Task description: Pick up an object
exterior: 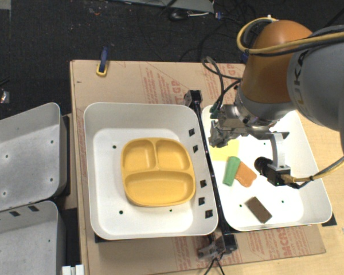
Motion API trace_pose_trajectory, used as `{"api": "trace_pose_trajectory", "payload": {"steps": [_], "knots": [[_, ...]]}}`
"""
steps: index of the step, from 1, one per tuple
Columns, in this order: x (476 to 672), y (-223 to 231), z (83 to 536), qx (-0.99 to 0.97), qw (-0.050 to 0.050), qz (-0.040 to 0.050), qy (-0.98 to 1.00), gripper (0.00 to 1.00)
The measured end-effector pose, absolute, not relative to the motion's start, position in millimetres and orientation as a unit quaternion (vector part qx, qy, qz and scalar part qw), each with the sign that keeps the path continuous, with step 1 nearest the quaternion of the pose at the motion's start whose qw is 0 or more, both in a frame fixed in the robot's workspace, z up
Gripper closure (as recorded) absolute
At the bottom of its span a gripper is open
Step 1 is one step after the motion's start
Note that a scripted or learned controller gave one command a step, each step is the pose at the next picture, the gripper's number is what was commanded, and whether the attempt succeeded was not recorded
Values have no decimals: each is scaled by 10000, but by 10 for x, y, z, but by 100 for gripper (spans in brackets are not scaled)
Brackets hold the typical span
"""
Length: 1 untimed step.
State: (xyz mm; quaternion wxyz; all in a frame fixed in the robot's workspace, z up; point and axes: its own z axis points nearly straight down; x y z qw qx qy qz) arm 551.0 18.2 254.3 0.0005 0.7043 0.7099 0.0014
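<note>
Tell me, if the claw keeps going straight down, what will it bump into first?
Probably the flat yellow sheet lying in the right white bin; the claw hangs just above its edge, though depth is hard to judge.

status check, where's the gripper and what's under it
Gripper low over right bin, above yellow piece; nothing seen held. Green block, orange piece, brown block loose nearby. Yellow tray in left bin.
</note>
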Motion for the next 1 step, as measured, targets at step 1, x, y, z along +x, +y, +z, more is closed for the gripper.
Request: {"api": "trace_pose_trajectory", "payload": {"steps": [1], "knots": [[5745, 772, 2437, 7041, 4, 9, 7101, 100]]}}
